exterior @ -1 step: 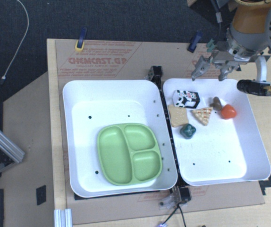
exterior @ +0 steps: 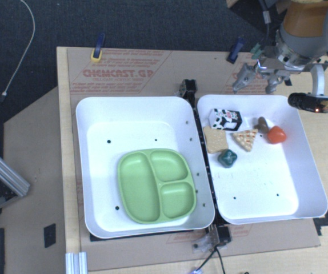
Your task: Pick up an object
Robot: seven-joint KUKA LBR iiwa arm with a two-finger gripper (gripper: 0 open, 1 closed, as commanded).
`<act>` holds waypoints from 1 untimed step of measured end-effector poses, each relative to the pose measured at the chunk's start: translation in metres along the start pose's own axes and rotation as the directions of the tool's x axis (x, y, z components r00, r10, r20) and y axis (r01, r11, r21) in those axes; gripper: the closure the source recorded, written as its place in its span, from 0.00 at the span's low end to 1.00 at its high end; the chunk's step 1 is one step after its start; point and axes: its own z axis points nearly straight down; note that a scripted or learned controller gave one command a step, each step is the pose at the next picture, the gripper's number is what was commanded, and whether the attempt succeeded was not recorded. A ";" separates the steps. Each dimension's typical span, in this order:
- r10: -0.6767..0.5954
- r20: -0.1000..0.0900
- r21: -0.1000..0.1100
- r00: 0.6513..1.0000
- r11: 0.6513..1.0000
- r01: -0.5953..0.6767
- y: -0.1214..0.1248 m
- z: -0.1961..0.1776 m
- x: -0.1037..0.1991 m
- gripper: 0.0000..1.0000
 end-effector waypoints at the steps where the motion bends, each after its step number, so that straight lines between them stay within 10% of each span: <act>1: 0.000 0.000 0.006 1.000 1.000 0.000 -0.001 0.047 0.009 0.00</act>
